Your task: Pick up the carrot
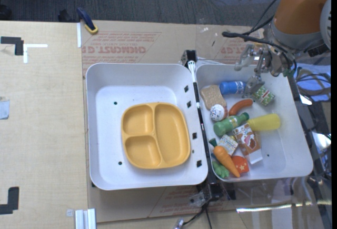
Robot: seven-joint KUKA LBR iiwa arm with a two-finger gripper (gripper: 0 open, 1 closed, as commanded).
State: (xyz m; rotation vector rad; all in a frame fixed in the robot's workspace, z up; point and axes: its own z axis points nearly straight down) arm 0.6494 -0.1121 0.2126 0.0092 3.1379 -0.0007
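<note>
The carrot is a small orange cone, thick end toward the far left and tapering to a point at the near right, lying at a slant. It rests in the near left corner of the right bin, touching a green vegetable and just beside a red piece. The gripper hangs over the bin's far side, near a blue bottle; whether its fingers are spread cannot be told.
</note>
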